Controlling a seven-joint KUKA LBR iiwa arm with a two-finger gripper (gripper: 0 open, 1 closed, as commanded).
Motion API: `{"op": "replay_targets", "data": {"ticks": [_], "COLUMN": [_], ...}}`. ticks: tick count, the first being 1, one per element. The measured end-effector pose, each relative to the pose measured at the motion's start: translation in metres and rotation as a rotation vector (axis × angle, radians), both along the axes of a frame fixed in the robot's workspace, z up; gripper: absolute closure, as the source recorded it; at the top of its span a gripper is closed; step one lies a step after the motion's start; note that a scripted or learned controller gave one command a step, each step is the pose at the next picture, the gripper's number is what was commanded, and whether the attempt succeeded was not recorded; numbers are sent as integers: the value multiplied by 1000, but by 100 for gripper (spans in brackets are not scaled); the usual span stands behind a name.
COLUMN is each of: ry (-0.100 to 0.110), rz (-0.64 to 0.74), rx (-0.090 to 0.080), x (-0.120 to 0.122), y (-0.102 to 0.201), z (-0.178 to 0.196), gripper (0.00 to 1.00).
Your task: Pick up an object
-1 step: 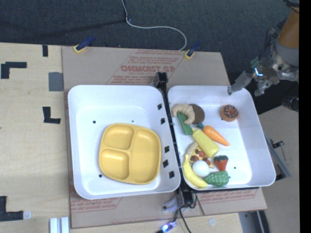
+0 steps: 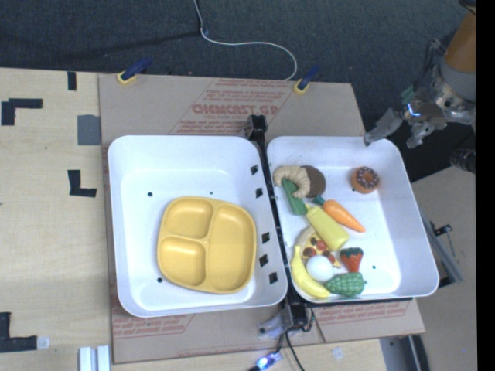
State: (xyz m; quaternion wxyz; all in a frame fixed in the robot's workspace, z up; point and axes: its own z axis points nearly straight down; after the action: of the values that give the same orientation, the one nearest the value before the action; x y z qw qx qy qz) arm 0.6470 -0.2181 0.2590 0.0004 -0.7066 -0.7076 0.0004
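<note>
One gripper hovers with fingers apart and nothing between them, above the right bin at its far right corner. The nearest toy, a doughnut, lies toward seven o'clock from it, near that corner.

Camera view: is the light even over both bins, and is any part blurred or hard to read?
Camera view: light is soft and even; the yellow tray and carrot look sharp, with faint shadows inside the bin walls. The claw at the right is dim and slightly blurred, so its details are hard to read.
</note>
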Motion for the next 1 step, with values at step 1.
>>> {"op": "replay_targets", "data": {"ticks": [1], "ry": [6], "rz": [1], "rx": [1], "x": [1], "y": [6], "z": [-64], "gripper": [0]}}
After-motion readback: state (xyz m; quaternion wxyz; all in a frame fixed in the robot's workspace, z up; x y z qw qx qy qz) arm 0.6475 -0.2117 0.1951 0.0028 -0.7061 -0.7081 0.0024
